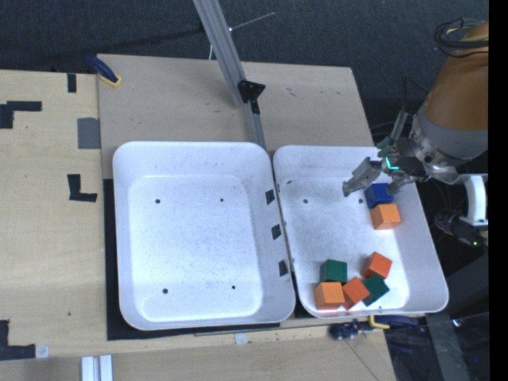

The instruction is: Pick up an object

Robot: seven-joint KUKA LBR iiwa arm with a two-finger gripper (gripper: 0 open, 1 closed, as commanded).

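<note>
Up in the far right part of the right bin [413, 288], the gripper [373, 177] hung low over the white floor. One grey finger [359, 178] poked out to the left; I could not tell if the fingers were apart or together, and nothing showed between them. A blue block [379, 194] sat just beside the gripper, on its near side, partly tucked under it. An orange block [386, 216] touched the blue one on the near side, close to the bin's right wall.

More blocks were bunched in the near corner of that bin, well apart from the gripper: a green block [334, 271], an orange block [329, 294] below it, a red-orange block [355, 291], another orange block [379, 264], and a dark green block [375, 288]. They touched or leaned on each other, close to the near rim.

Between the two groups, the bin floor was bare. The left bin [127, 236] lay side by side with the right one, their rims touching in the middle.
</note>
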